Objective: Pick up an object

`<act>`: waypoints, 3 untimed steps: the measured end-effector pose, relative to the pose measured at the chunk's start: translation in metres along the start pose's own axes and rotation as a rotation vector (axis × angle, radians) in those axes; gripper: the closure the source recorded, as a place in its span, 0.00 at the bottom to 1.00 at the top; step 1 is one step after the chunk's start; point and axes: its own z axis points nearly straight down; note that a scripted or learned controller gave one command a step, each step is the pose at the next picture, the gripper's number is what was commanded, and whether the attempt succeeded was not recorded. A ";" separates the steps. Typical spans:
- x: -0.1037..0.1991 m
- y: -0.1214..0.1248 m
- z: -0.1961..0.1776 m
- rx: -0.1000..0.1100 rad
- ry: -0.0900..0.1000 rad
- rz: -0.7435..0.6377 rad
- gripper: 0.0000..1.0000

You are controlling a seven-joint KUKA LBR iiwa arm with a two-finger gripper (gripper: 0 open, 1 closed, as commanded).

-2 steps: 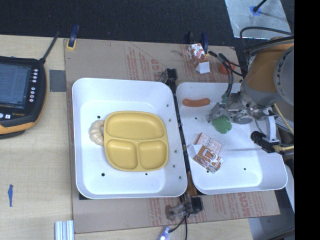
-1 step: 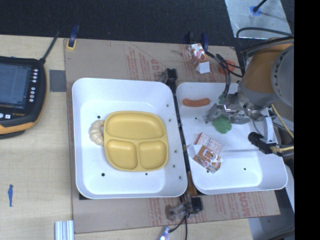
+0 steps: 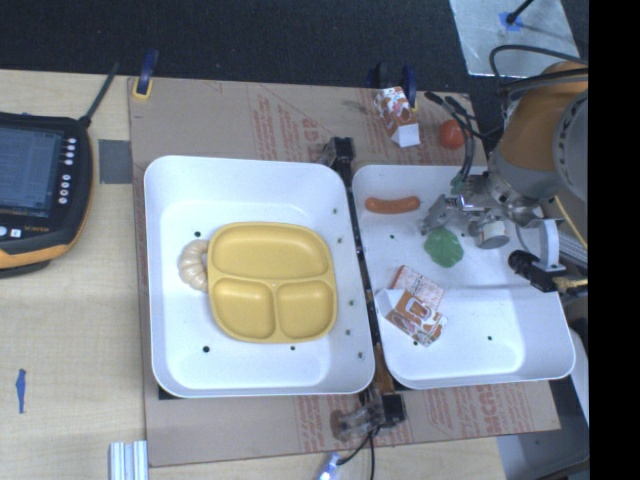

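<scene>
My gripper [image 3: 450, 216] hangs over the back part of the right bin [image 3: 500, 353], coming in from the right on the grey arm with the orange band [image 3: 530, 128]. Just below and in front of it lies a green lumpy object [image 3: 444, 249], close to the gripper's tip; I cannot see contact. A reddish-brown sausage [image 3: 392, 205] lies to the gripper's left near the bin's back wall. A crumpled orange and white snack packet [image 3: 414, 305] rests further forward, near the bin's left wall.
The left bin [image 3: 170, 268] holds a yellow divided plate [image 3: 271, 279] with a beige lumpy item [image 3: 191, 263] at its left side. Behind the right bin on the cardboard stand a small carton [image 3: 396, 111] and a red ball [image 3: 452, 134]. A control pendant [image 3: 35, 188] lies far left.
</scene>
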 end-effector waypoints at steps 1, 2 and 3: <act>0.019 -0.011 0.000 -0.002 -0.010 0.000 0.00; 0.026 -0.021 0.001 -0.001 -0.011 0.002 0.00; -0.003 -0.001 -0.002 0.000 0.001 0.000 0.00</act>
